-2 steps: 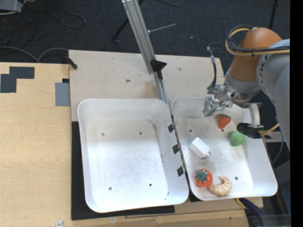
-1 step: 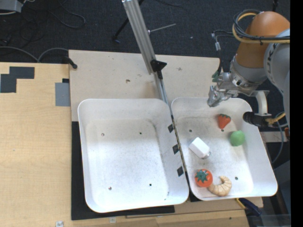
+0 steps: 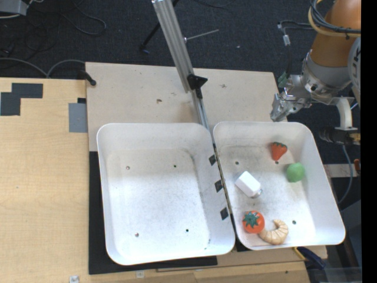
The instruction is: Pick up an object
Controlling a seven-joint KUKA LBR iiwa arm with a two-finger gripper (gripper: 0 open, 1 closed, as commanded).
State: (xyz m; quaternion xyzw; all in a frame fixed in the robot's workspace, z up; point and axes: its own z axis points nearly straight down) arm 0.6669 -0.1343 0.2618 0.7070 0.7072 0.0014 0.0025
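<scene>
**Five objects in the right bin, gripper above its far edge**

Five small objects lie in the right bin: a strawberry near the far right, a green ball just beside it toward the viewer, a white block near the middle, and a tomato touching a croissant at the near edge. None is between the fingers. The gripper hangs over the bin's far rim, above and apart from the strawberry; its fingers point down, but whether they stand wide or narrow cannot be told. The arm enters from the right, orange band uppermost. The left bin adjoins the right one along a shared rim bearing black clips. Both bins rest on a pale board over a wooden bench. A slanted aluminium rail rises behind the bins; cables cross the dark floor beyond.
</scene>
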